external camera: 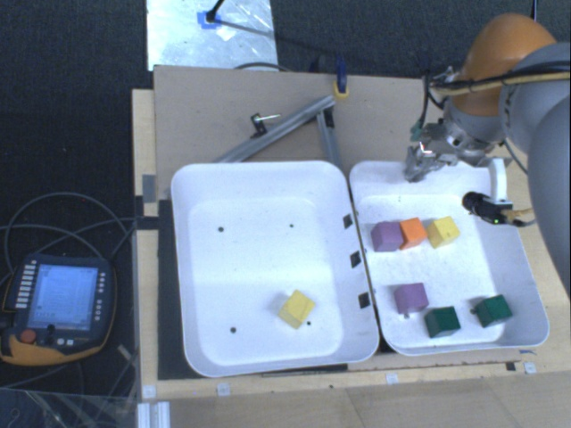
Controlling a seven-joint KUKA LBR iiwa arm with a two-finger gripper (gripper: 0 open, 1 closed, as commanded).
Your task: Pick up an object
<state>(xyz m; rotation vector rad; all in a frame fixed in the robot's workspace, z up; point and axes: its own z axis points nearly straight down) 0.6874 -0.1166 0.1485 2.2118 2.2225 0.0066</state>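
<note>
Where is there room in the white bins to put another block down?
The left bin has the most room: one yellow block sits near its front, with bare floor behind and beside it. The right bin is crowded: purple, orange and yellow blocks in a row, another purple and two green in front. A bare strip lies between the rows.

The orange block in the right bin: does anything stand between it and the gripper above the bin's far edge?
Nothing visible lies between them. The gripper hangs over the far rim of the right bin, and bare white floor separates it from the orange block. However, a purple block and a yellow block flank it closely.
</note>
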